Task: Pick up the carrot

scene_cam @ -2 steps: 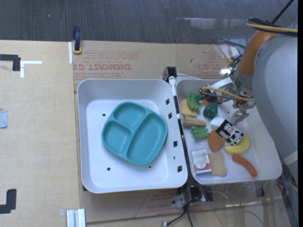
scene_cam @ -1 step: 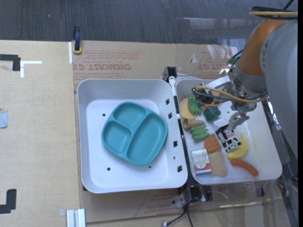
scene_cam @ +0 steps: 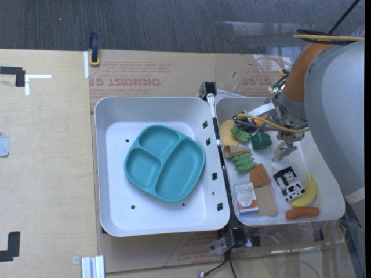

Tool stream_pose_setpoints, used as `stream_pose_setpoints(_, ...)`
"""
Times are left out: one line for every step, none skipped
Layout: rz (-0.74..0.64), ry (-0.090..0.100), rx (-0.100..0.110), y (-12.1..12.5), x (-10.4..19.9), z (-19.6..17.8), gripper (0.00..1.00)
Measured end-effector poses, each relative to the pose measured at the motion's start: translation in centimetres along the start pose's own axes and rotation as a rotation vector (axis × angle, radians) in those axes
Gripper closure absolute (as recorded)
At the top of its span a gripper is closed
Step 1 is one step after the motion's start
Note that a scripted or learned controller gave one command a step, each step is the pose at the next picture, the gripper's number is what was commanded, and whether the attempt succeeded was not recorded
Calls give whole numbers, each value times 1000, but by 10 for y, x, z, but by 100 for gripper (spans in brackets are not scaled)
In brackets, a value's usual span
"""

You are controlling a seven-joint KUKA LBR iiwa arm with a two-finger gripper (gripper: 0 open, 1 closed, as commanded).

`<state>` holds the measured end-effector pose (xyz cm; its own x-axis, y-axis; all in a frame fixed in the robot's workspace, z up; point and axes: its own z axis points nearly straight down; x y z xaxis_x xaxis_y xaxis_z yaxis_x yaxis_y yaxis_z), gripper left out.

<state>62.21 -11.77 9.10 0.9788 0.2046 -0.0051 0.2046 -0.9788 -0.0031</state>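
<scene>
The carrot (scene_cam: 301,212), a short orange stick, lies at the front right corner of the right bin (scene_cam: 331,177), just below a yellow banana (scene_cam: 309,193). My gripper (scene_cam: 284,151) hangs over the middle of that bin, behind the carrot and well apart from it. Its fingers stand open and hold nothing. Beneath and beside it lie a dark green vegetable (scene_cam: 261,140) and a black-and-white carton (scene_cam: 289,183).
The right bin also holds green leafy pieces (scene_cam: 243,161), an orange cracker (scene_cam: 260,175), a tan bread slice (scene_cam: 267,200) and a small box (scene_cam: 245,196). A teal divided plate (scene_cam: 165,163) sits in the left bin (scene_cam: 110,172). The arm's bulk covers the right bin's far right side.
</scene>
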Motion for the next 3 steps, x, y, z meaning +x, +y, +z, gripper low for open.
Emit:
stream_pose_setpoints(-55,-25,9,18,21,-23,0)
stream_pose_setpoints(-1,0,1,78,-7,-1,0)
stream_pose_setpoints(-3,-4,1,27,11,0,0)
